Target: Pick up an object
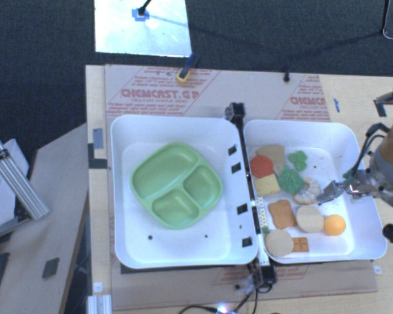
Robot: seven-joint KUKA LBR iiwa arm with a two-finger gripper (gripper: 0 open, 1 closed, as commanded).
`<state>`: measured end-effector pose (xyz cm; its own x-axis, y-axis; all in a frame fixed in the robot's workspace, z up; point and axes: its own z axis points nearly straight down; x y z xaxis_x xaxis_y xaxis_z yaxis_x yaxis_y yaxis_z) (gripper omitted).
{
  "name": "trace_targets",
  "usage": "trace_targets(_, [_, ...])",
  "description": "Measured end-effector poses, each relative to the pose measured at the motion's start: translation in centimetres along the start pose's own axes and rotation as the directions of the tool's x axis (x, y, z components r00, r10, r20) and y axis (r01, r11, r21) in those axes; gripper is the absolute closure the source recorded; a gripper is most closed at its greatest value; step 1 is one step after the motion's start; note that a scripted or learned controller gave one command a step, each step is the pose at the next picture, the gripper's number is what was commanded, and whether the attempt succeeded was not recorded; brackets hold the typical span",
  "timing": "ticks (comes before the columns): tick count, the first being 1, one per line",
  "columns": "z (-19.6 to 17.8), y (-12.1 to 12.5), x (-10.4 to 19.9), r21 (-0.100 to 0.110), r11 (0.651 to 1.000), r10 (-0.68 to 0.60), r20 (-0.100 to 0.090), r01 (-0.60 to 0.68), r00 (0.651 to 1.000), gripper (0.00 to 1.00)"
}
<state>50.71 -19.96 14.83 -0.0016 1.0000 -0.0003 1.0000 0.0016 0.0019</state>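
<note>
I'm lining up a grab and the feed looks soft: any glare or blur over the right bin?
Camera view: whole frame slightly soft; white bin walls are bright but not washed out; food pieces read clearly, like the orange ball; the pincer is small and blurry, its fingers hard to make out; strongest glare sits on the shiny sheet at the top.

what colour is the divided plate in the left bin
Light green; the divided plate shows plainly in the camera view, lying in the left bin.
</note>
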Motion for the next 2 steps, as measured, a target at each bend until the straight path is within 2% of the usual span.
trace_targets(1, [5.94,0.4,-0.4,0.001,1.0,0.0,0.0,0.0,1.0,0.0])
trace_targets(2, [6.36,0.47,-0.42,0.001,1.0,0.001,0.0,-0.001,1.0,0.0])
